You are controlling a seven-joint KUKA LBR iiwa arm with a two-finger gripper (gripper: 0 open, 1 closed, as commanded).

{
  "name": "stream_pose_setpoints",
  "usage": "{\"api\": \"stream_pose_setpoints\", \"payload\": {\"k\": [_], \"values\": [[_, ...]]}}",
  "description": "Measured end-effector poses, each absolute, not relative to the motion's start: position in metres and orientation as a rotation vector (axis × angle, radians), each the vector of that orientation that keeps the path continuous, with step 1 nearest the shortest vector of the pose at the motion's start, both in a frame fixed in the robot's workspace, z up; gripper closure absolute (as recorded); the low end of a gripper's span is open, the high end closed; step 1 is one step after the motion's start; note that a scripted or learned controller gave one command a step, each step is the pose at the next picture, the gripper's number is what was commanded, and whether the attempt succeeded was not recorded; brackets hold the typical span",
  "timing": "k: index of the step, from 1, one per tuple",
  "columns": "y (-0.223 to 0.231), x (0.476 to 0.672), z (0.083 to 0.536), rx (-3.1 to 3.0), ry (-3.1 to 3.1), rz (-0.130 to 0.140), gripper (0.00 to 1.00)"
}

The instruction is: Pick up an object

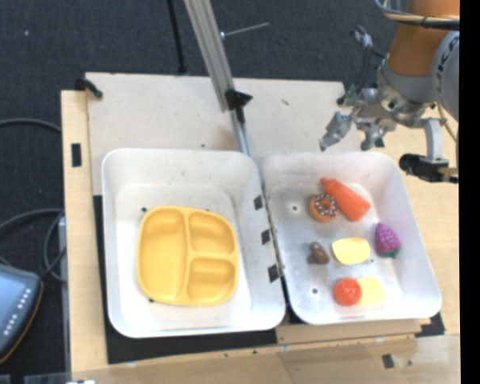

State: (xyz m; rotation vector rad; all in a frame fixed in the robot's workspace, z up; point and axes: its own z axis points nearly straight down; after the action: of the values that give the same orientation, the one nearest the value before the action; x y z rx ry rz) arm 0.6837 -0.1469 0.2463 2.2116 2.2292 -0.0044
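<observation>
End effector (354, 131), fingers spread and holding nothing, hangs above the far rim of the right shallow white bin (292, 170), probably staged to descend on the orange plastic carrot (348, 199).

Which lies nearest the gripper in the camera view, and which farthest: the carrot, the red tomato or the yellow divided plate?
From the gripper:
1. Carrot, top of the right bin.
2. Red tomato, near that bin's lower edge.
3. Yellow divided plate, in the left bin.
</observation>
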Motion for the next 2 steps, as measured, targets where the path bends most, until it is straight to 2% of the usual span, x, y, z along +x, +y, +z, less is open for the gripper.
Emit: {"api": "stream_pose_setpoints", "payload": {"k": [1, 2], "values": [[-0.106, 0.650, 0.116, 2.212, 2.218, 0.010, 0.00], [-0.107, 0.651, 0.127, 2.213, 2.213, 0.013, 1.00]]}}
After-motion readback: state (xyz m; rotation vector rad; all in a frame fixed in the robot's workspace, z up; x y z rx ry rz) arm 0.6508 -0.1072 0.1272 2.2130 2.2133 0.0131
